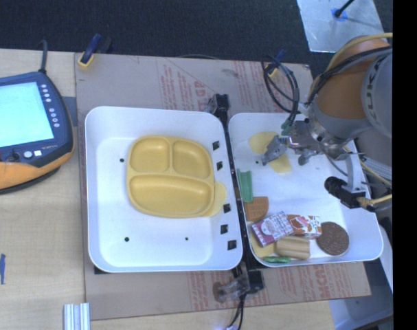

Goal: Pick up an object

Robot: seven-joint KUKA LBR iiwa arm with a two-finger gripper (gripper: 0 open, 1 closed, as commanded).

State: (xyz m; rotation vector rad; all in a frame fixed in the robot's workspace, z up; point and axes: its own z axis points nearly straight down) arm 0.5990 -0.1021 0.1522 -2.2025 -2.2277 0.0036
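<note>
While the end effector (288, 151) hovers, right bin (373, 249) centre lies bare.

Pretty bright, even light from above; my white bins (98, 184) blow out a bit, soft shadows, overall slightly blurry.

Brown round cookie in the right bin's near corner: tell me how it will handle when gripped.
The brown round cookie lies flat, so it probably won't roll, but fingers may struggle to get under its thin edge. It looks rigid, likely light for its size. Sitting close to the right bin wall, it may leave little finger room.
</note>
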